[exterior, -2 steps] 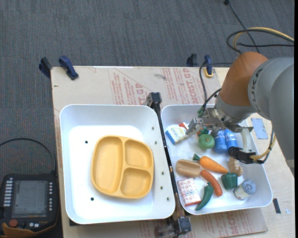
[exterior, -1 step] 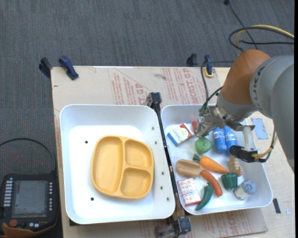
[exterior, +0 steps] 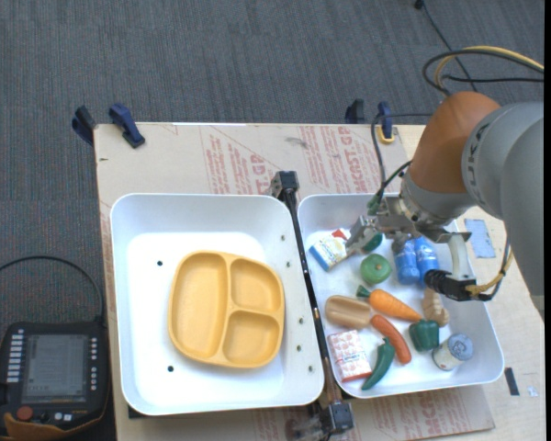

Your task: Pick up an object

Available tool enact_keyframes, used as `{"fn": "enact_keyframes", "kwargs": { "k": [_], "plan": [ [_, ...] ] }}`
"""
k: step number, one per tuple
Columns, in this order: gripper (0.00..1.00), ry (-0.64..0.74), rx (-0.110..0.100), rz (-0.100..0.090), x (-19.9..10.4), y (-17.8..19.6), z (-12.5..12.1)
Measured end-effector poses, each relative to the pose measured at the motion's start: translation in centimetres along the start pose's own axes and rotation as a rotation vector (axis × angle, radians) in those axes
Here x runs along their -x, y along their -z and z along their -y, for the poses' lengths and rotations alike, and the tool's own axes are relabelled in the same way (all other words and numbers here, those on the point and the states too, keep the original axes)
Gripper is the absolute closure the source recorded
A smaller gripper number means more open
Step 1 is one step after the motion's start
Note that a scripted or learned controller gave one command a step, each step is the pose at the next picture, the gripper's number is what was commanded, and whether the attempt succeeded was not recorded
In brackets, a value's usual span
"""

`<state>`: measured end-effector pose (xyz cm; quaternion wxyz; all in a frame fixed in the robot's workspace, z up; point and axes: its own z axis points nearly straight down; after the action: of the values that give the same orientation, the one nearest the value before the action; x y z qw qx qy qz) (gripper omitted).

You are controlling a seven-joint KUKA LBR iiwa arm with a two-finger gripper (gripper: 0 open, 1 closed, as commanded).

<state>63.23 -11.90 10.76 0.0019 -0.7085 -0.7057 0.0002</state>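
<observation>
The pincer (exterior: 375, 231) hangs low over the right bin (exterior: 482, 375), just above the green apple (exterior: 376, 268). I cannot tell if it is open or holding anything.

**Mirrored red print on the bench board**

The cardboard sheet (exterior: 230, 159) under the bins carries red printing at about 12 o'clock from the left bin (exterior: 129, 219). The letters run reversed and slanted, too faint to make out as words. The small cartons in the right bin (exterior: 491, 356) bear red-and-white and blue-and-white labels, too small to read.
</observation>
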Motion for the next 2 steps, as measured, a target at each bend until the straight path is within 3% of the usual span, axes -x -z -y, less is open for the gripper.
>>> {"fn": "enact_keyframes", "kwargs": {
  "k": [1,2],
  "plan": [
    [0.0,0.002,-0.001,0.001,-2.3,-2.1,3.8],
    [1.0,-0.002,0.0,0.0,-2.3,-1.1,3.7]
  ]
}}
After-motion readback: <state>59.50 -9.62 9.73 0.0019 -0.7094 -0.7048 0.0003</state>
